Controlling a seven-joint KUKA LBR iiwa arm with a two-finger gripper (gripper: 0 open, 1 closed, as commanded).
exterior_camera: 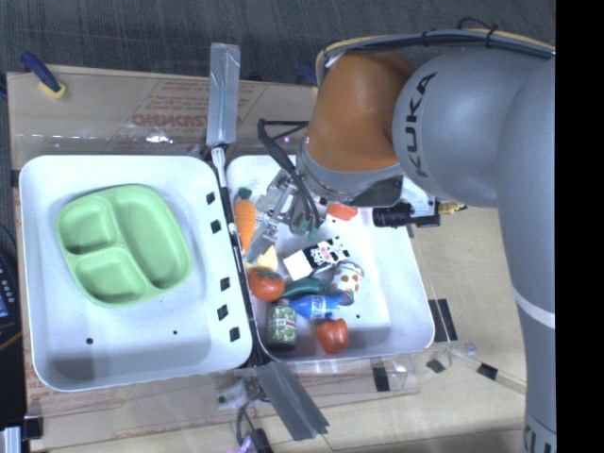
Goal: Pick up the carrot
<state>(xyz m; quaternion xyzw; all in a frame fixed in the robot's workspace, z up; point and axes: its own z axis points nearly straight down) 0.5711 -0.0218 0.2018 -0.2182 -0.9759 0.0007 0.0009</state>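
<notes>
Dark carpet runs along the top of the frame; below it a pale bench [472, 281] carries two shallow white bins side by side, with a taped cardboard sheet behind them.

Left bin [38, 281]: holds a green divided tray [123, 243], nothing else.

Right bin [401, 281]: cluttered. Carrot [245, 223] lies against the left wall of this bin, near the divider, long axis roughly up-down in the frame, green top toward the upper end.

Gripper [283, 213] sits just right of the carrot, at centre frame, under the orange band of the arm [472, 102]. The metal parts are a tangle at this angle; I cannot tell whether it is released or clenched, and nothing is visibly in it.

Judgement on the step in hand: this looks like the approach to the grasp. To do it well the tool should shift slightly left so it is centred over the carrot's middle, close across the narrow width rather than along the length, and come down straight.

Obstacles:
- bin wall and divider touching or just beside the carrot on its left, leaving little room on that side;
- yellow wedge [266, 257] and tomato [266, 284] just below the carrot's lower end;
- further down, a green can [281, 324], a red pepper [331, 333], a blue item [316, 302] and a black-and-white spotted block [325, 253], all near but apart from the carrot.

Risk: clipping the wall, or catching the wedge with the carrot.
</notes>
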